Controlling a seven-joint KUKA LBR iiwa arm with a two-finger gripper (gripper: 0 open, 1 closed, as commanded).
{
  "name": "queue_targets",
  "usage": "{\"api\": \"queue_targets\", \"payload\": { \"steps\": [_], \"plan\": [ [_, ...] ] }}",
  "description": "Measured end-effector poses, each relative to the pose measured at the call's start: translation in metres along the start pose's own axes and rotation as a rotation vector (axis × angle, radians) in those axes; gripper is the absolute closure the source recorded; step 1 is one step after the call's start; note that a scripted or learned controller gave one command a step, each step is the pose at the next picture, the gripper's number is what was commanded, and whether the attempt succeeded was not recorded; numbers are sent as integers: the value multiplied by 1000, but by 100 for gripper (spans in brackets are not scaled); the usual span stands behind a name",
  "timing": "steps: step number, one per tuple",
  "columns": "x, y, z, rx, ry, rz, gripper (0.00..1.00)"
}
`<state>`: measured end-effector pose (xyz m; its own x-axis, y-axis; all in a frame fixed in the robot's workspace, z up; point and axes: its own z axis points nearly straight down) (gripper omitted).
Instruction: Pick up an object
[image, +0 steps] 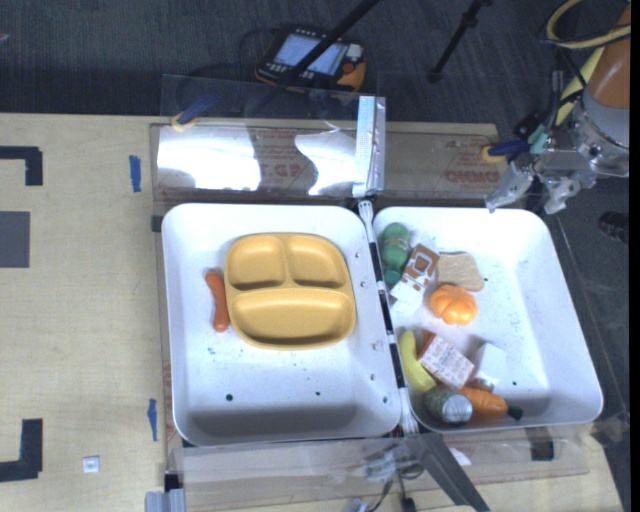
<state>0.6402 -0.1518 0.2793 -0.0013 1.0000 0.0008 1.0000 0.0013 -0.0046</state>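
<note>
My gripper hangs above the far right corner of the right bin. Its two fingers stand apart, open, with nothing between them. Inside the right bin's left half lie a green item, a brown and white packet, a bread slice and an orange fruit. Nearer the front sit a yellow banana, a red and white packet, a carrot and a dark bottle with a silver cap. All of these lie well left of and nearer than the gripper.
The left bin holds a yellow divided plate with an orange sausage-shaped item beside it on the left. A clear plastic shield stands behind the left bin. The right bin's right half is bare white floor.
</note>
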Motion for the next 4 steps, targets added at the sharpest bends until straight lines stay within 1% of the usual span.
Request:
{"api": "queue_targets", "payload": {
  "steps": [1,2,3,4],
  "plan": [
    [22,-9,95,-1,0,-144,0],
    [50,-28,69,1,1,-289,0],
    [34,-90,178,-2,0,-346,0],
    [33,-89,171,-3,0,-344,100]
  ]
}}
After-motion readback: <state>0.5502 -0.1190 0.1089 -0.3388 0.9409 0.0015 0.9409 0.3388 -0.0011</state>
